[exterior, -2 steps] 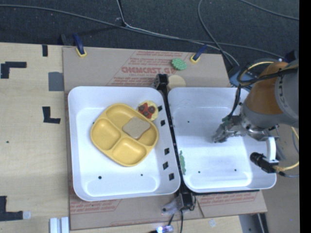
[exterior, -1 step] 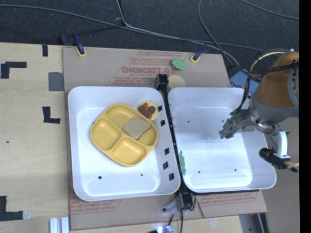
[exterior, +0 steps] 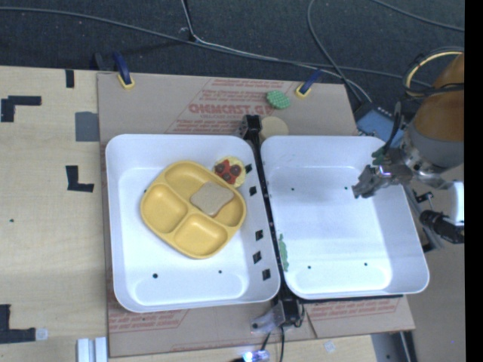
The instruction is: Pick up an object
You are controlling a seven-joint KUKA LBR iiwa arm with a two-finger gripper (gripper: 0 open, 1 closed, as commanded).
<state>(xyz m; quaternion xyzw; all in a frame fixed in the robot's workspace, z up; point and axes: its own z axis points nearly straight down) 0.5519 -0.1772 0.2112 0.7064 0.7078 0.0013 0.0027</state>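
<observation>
A yellow divided plate lies in the left bin. A slice of toast rests on the plate's middle. Beside the plate's upper right rim sits a small red and yellow toy food piece. My gripper hangs over the right bin, near its upper right side, far from the plate. Nothing shows between its dark fingers. A small green item lies at the right bin's left wall.
A green toy piece lies on the cardboard behind the bins. Black clips hold the divider between the bins. Cables run across the dark floor at the back. The arm comes in from the right edge.
</observation>
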